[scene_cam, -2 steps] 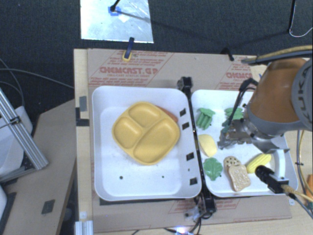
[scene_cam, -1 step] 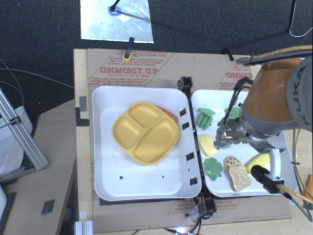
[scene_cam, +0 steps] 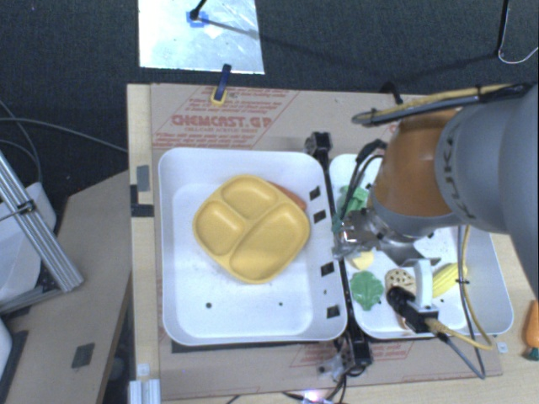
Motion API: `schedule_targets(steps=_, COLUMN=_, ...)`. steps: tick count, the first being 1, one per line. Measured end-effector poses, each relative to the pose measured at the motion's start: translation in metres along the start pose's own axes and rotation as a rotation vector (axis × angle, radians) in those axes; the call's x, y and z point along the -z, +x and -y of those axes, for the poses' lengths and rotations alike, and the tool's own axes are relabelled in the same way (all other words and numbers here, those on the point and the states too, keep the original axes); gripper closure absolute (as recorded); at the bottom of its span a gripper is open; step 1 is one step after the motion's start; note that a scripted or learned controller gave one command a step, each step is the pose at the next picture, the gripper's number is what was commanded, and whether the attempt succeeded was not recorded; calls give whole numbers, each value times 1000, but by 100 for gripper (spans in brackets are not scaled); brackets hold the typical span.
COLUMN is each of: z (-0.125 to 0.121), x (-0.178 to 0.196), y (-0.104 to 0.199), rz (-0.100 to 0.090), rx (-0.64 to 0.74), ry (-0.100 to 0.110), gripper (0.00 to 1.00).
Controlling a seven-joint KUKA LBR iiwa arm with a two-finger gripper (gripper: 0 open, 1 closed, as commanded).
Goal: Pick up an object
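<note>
Right bin (scene_cam: 497, 310), near end: green toy (scene_cam: 366, 288), corn cob (scene_cam: 445, 274), cookie (scene_cam: 398, 278). Jaws (scene_cam: 347, 241) just above the toy, at the divider; grip state hidden. Left bin (scene_cam: 181, 310): yellow divided plate (scene_cam: 251, 228).

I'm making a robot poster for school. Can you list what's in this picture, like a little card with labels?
Arm: grey with an orange band, reaching over the right bin
Left bin: holds a yellow divided plate
Under the plate: something reddish peeks out at its upper right edge, too hidden to name
Right bin: holds a green leafy toy, a corn cob and a round brown piece with holes
Gripper: low over the right bin's left side, too hidden to read
</note>
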State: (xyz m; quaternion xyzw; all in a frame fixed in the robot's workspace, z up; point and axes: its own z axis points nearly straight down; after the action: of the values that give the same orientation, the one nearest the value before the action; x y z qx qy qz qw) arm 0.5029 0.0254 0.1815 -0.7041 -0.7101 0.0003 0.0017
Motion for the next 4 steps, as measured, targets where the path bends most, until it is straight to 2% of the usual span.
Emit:
schedule_targets(steps=1, z=15, x=155, y=22, rz=-2, rx=0, ry=-21, gripper=100)
schedule_targets(steps=2, z=17, x=101, y=-48, rz=4, rx=-14, ry=-2, gripper=100)
schedule_targets(steps=3, z=-8, x=50, y=-30, rz=2, rx=-3, ry=-2, gripper=100)
schedule_targets(steps=4, z=18, x=67, y=-98, rz=4, rx=-14, ry=-5, gripper=100)
